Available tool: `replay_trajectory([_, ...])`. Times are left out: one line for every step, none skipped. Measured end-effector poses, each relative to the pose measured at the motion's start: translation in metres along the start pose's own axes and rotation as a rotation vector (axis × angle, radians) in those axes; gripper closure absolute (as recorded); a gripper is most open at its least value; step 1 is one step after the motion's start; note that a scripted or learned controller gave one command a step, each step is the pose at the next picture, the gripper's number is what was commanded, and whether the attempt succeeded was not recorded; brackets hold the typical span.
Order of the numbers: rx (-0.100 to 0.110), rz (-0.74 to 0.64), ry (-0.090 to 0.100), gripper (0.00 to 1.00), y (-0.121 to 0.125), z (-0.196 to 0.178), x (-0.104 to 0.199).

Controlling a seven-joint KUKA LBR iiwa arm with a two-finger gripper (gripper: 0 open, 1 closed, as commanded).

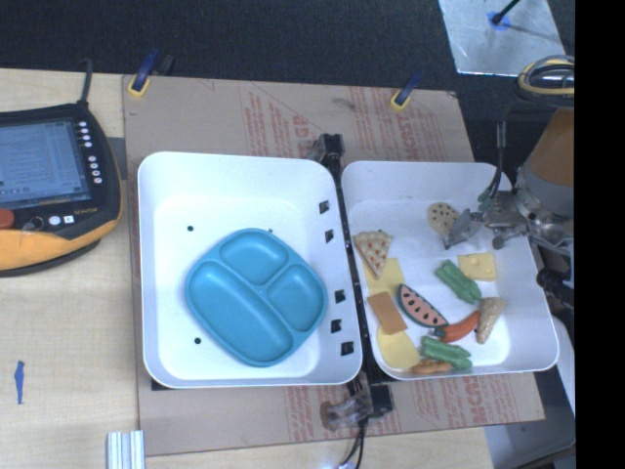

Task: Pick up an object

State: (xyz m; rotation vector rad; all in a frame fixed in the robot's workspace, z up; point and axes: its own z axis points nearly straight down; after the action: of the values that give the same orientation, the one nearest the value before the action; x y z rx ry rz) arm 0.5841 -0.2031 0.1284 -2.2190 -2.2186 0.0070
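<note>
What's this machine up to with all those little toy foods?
A robot arm reaches in from the right, its gripper low over the right bin, close to a speckled cookie near the back. Nothing is visibly held yet. That bin also holds a watermelon slice, a cheese square and other toy foods. The left bin holds a blue divided plate.

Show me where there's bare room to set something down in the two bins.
Left bin: bare floor along the far edge and left wall, around the blue divided plate. Right bin: a bare strip at the far-left corner, above the pizza slice. The near half is crowded with toy food, and the gripper hangs by the cookie.
</note>
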Motion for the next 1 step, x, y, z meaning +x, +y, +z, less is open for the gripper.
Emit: replay_trajectory([0.006, -0.003, 0.005, 0.0, -0.0608, 0.0394, 0.0367])
